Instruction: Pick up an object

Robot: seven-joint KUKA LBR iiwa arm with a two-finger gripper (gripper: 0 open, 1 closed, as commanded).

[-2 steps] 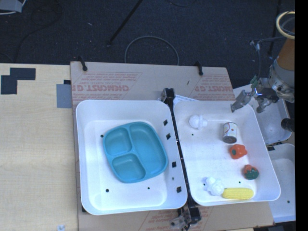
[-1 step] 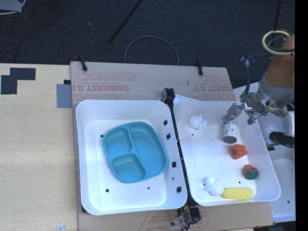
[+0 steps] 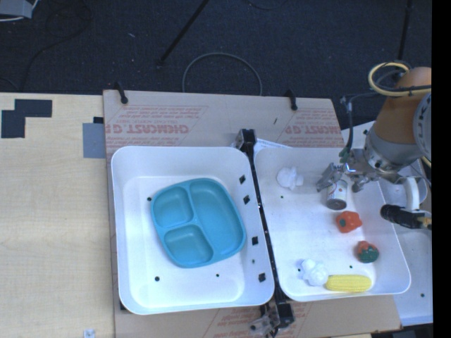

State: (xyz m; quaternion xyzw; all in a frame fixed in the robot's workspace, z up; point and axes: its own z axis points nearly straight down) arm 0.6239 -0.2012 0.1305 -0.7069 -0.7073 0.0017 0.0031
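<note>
Camera view: gripper (image 3: 337, 189) low at right bin's (image 3: 402, 277) twelve o'clock, jaw state impossible to tell. Tomato (image 3: 348, 222) just at its five o'clock, corn (image 3: 347, 283) at six; likely poised for grabbing nearby.

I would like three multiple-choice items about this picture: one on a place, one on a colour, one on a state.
1. Where does the blue divided plate lie?
A. in the left bin
B. in the right bin
C. on the cardboard

2. What colour is the toy corn cob?
A. red
B. yellow
C. blue

3. How does the gripper stand?
A. over the left bin
B. over the right bin's upper part, near a small white object
C. on the plate

Answers:
1 A, the plate rests inside the left bin.
2 B, the cob at the right bin's lower edge is yellow.
3 B, it hangs at the right bin's upper right.
</note>
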